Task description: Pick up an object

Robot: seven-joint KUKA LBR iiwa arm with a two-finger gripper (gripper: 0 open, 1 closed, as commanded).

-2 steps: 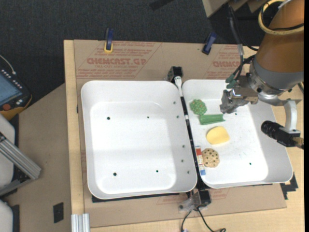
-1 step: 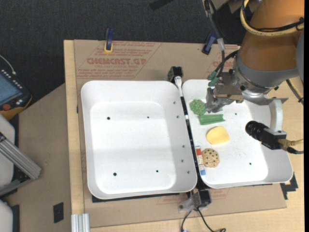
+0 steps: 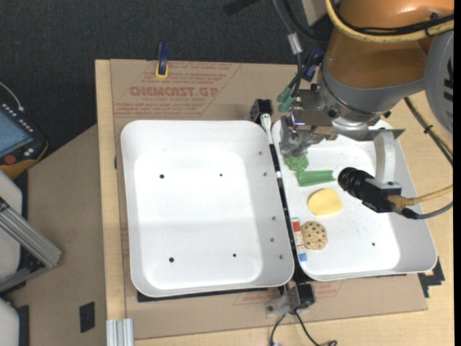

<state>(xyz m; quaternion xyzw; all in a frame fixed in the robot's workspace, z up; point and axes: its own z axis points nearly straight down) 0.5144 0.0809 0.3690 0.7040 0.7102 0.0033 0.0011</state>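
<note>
"CHEMCAST GP" printed in red on brown cardboard sheet [image 3: 189, 86]

The right bin [image 3: 403, 254] holds the candidates for picking. A green block [image 3: 317, 176], long and flat-lying, points roughly from nine to three o'clock, with a second green piece [image 3: 296, 163] touching its end toward ten o'clock, partly hidden under the arm. Just beside the block, toward five o'clock, lies a pale yellow rounded piece [image 3: 325, 203]. Near that, toward seven o'clock, a round tan cookie with dark chips [image 3: 313, 235] lies flat close to the bin's left wall.
</note>
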